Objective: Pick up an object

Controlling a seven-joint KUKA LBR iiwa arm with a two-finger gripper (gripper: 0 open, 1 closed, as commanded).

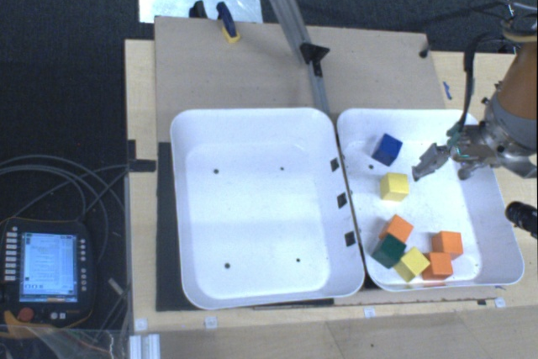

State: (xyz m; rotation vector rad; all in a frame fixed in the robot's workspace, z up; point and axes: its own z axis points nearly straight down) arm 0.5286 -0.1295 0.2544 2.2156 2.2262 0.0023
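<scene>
Hovering over the right bin point(496, 219), the gripper point(444, 162) has its jaws spread and holding nothing. The nearest block, a yellow cube point(393, 186), lies just beside them, untouched. The pick looks barely begun: descent, closing and lifting all remain.

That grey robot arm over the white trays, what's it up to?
The grey arm's two-finger gripper hangs over the right white bin, with nothing between its open fingers. Below it lie small cubes: a blue cube and a yellow cube closest to the fingers, and a cluster of orange, green and yellow cubes at the bin's near end. It is meant to pick one up, and none is lifted yet. The left white bin sits alongside.
</scene>
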